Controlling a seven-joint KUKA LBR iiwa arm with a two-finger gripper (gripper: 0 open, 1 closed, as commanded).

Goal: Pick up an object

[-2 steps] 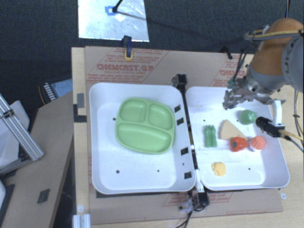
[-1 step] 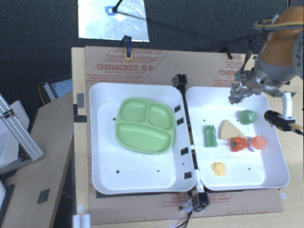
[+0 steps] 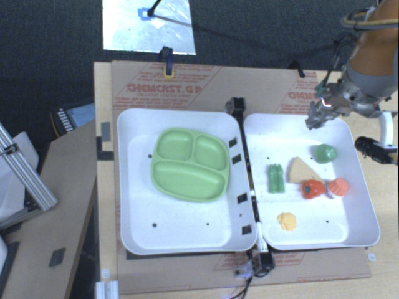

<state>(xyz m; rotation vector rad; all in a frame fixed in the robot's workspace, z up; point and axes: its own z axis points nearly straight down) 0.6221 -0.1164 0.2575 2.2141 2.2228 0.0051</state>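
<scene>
The gripper (image 3: pixel 318 118) hangs over the far edge of the right bin (image 3: pixel 358 229); whether it is open or closed cannot be told, and nothing shows in its grasp.

In the left bin (image 3: pixel 134 217) a green divided plate (image 3: pixel 189 164) lies near the middle, slightly toward the far edge. In the right bin, a green ridged piece (image 3: pixel 276 178) lies nearest the bin's left wall, with a small yellow lump (image 3: pixel 287 221) closer to the near edge. A tan wedge (image 3: pixel 302 169) sits mid-bin, its lower corner touching a red tomato-like piece (image 3: pixel 313 189), which has an orange-pink piece (image 3: pixel 338 187) just beside it on the right. A round green object (image 3: pixel 324 153) rests toward the far right corner, below the gripper and apart from it.
</scene>
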